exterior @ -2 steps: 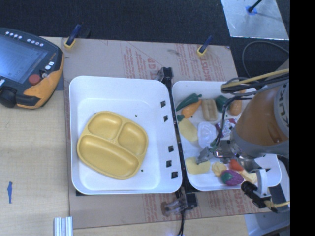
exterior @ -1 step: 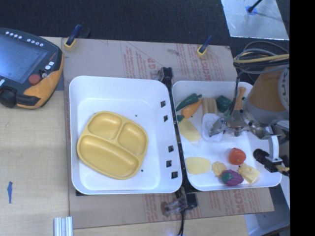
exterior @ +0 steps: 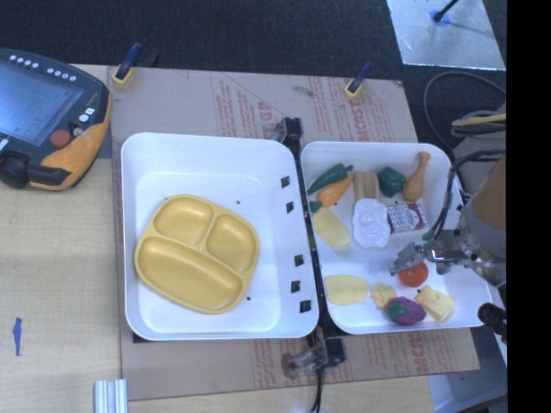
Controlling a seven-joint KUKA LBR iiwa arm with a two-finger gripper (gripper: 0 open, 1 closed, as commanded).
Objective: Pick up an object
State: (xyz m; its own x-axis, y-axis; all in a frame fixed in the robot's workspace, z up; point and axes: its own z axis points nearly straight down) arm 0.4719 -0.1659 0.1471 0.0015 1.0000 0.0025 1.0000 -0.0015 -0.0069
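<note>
Cardboard covered the bench beneath two white bins. The right bin (exterior: 336,155) held toy food; the left bin (exterior: 138,157) held a yellow divided plate (exterior: 198,252). The gripper (exterior: 415,259) hovered just above a red tomato (exterior: 414,274), near the bin's right wall; whether its jaws were spread could not be told. The tomato looked light, rigid, smooth and likely slippery, best pinched across its widest part.
</note>
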